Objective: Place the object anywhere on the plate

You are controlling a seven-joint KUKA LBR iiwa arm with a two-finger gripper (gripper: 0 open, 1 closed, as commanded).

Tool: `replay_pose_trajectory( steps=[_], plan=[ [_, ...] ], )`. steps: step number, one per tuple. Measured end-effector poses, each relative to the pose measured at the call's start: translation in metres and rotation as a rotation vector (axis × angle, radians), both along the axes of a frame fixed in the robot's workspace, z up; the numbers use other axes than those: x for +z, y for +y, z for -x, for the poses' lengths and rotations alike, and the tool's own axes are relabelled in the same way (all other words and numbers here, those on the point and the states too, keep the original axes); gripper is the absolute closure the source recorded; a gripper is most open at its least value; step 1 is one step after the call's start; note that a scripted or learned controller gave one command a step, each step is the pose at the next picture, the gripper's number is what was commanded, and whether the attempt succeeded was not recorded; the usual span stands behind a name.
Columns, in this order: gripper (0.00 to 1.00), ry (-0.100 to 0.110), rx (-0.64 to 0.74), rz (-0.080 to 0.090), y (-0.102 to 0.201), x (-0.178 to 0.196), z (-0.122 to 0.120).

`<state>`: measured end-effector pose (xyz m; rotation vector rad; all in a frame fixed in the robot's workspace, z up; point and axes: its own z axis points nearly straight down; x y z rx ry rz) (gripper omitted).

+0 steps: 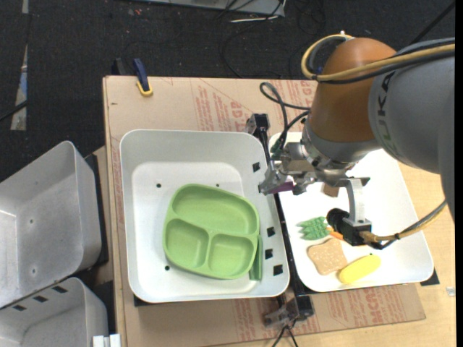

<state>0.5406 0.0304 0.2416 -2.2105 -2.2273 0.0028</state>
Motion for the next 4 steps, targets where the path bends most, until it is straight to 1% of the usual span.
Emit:
replay_pose_trajectory(
  steps=[1, 2, 3, 4],
  plan=[
    [1.00, 0.000, 0.001, 0.000, 0.054, -0.016, 0.011],
    [1.00, -0.002, 0.000, 0.000, 0.106, -0.020, 0.018],
    [1.00, -0.004, -0.007, 0.001, 0.100, -0.005, 0.028],
    [0.00, -0.003, -0.008, 0.001, 0.100, -0.006, 0.028]
  ],
)
